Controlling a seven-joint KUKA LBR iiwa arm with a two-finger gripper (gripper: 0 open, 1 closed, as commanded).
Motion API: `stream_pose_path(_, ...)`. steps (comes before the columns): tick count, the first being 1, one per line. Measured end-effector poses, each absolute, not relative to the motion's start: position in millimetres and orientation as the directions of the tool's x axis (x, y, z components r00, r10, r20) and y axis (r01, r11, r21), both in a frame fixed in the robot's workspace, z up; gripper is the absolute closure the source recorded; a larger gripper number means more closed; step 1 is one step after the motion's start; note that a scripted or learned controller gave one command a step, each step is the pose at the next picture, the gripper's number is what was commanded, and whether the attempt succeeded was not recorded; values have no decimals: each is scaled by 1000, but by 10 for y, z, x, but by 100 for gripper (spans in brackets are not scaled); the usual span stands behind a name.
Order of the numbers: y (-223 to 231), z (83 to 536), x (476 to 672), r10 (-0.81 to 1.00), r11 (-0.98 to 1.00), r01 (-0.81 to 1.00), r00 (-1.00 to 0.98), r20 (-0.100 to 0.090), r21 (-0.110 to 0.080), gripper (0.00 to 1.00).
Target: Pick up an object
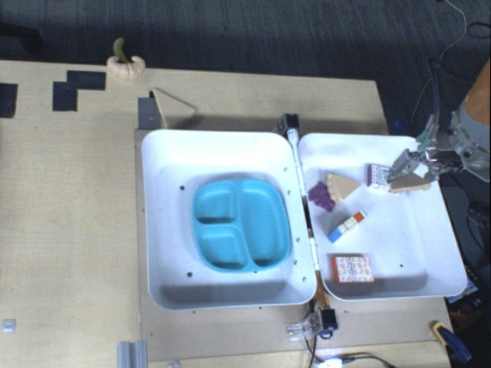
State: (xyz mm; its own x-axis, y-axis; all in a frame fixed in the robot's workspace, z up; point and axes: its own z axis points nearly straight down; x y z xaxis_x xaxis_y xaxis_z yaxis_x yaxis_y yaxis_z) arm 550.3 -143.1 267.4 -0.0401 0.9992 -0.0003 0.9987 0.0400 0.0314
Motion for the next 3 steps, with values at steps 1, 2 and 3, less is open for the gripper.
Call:
stream_pose_path(1, -1418, 2782, 5519, 999, 47, 998, -47, 0, 36, 100)
stream_pose_path(2, -1418, 2781, 5518, 999, 47, 998, -47, 0, 36, 0)
stream_pose_path(3, -1895, 1343, 5471, 1000, 2, 1000, -2, 0, -1, 0)
